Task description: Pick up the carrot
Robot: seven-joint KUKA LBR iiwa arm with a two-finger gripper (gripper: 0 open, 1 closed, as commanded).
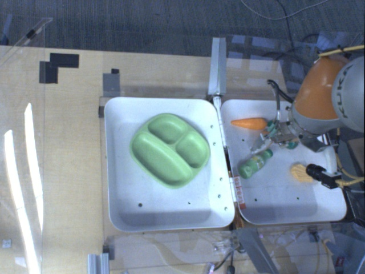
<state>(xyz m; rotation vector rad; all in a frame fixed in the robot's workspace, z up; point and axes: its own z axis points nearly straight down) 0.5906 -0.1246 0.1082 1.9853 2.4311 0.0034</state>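
A: What is being seen on the left?

B: A green plate (170, 149) with three parts is being held in the left bin (117, 170); it is lying flat and is turned a bit.

A: And what is being seen past the middle wall?

B: The right bin (285, 207) is being shared by a few things; the carrot (248, 123) is lying on its side on the bin floor, near the far left corner; a green bottle (254, 163) is lying below it, apart from it; a small yellow thing (299, 172) is lying further right.

A: Where is the gripper being held?

B: The gripper (275, 135) is being held just beside the carrot's right end, close above the bottle; whether it is open or closed cannot be told; the arm (322, 90), grey and orange, is being stretched in from the right.
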